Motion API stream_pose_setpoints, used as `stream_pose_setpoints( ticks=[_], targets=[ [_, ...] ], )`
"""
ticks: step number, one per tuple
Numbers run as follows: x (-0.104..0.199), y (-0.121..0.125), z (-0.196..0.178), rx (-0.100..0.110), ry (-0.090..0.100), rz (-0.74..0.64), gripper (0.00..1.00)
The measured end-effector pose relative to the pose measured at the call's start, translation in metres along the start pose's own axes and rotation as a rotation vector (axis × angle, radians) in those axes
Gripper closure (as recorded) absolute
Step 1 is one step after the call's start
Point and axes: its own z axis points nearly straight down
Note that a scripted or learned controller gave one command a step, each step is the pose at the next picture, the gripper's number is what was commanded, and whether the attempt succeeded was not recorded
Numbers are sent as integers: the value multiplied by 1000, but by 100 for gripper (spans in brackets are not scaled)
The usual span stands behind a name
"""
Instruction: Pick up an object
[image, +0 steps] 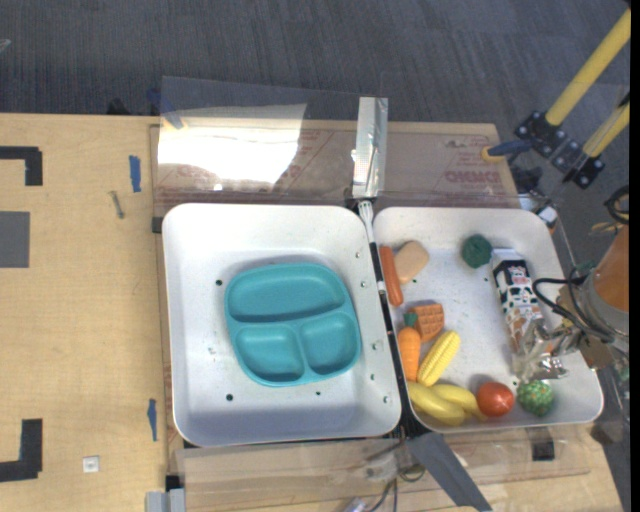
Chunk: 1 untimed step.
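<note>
2 white bins (185, 300), teal tray (292, 322), box print unreadable (514, 285), claw (545, 350) state unclear

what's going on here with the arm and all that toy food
A robot arm reaches in from the right, with its gripper low over the right bin's near-right corner, close to a green ball and a tomato. Nothing is visibly held yet. That bin also holds a banana, corn, two carrots, a waffle, a bread roll, a dark green ball and a small carton. The left bin holds a teal divided plate.
</note>
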Motion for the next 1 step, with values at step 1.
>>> stream_pose_setpoints(
  ticks=[1],
  targets=[
    [-65, -11, 12, -4, 4, 415, 100]
  ],
)
